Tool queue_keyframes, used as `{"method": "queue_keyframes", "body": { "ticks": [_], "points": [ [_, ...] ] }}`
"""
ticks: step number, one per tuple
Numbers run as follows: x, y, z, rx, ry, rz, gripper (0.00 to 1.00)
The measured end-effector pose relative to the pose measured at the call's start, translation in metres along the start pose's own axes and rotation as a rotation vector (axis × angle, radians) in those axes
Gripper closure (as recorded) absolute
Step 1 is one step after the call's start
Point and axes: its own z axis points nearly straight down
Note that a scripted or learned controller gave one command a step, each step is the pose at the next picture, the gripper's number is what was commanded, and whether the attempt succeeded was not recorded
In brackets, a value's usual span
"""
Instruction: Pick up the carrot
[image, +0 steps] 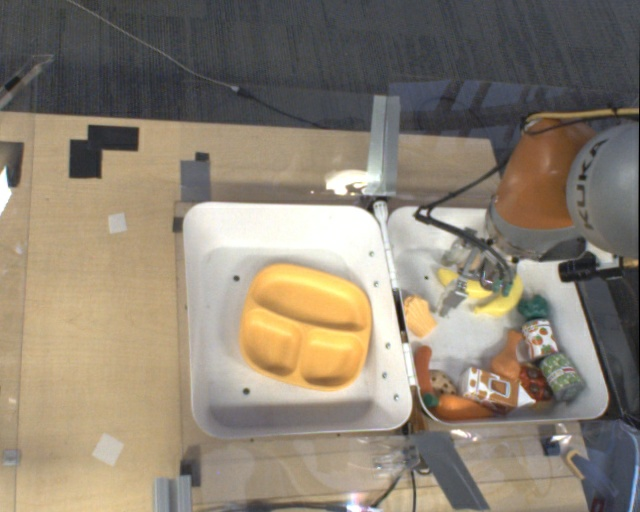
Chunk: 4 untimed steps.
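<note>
Two shallow white plastic bins sit side by side on the pale wooden counter (100, 330). Left bin (215, 400) holds a yellow three-compartment plastic tray (303, 325). Right bin (590, 345) holds the clutter.

We read the orange plastic carrot (462, 406) as the piece lying at about 6 o'clock in the right bin, near the front wall, partly under a small white carton with red print (488, 385). A second orange-red piece (424, 365) lies at its 10 o'clock; we can't say whether that is part of it.

Pincer (470, 280) hangs over the bin's upper middle, beside a yellow banana-like toy (500, 298), well apart from the carrot. Fingers look spread and hold nothing.

Step in hand, our call: approach, no grasp yet. Next move needs travel toward 6 o'clock, then descent onto the exposed carrot end at 7 o'clock of the carton. Tight spot: front wall and carton crowd it.

Labels: "KUKA" partly readable on the grey arm housing (605, 195). Print on the carton and on the small red-and-green cans (552, 360) is too small to read.
</note>
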Motion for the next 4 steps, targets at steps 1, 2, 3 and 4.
{"method": "queue_keyframes", "body": {
  "ticks": [1,2,3,4],
  "points": [
    [-0.005,0.002,-0.016,-0.002,-0.016,-0.005,1.00],
    [-0.026,0.027,-0.103,-0.003,-0.013,0.021,1.00],
    [-0.049,-0.054,-0.208,0.001,-0.017,0.144,1.00],
    [-0.055,-0.084,-0.110,0.001,0.001,-0.003,1.00]
  ]
}}
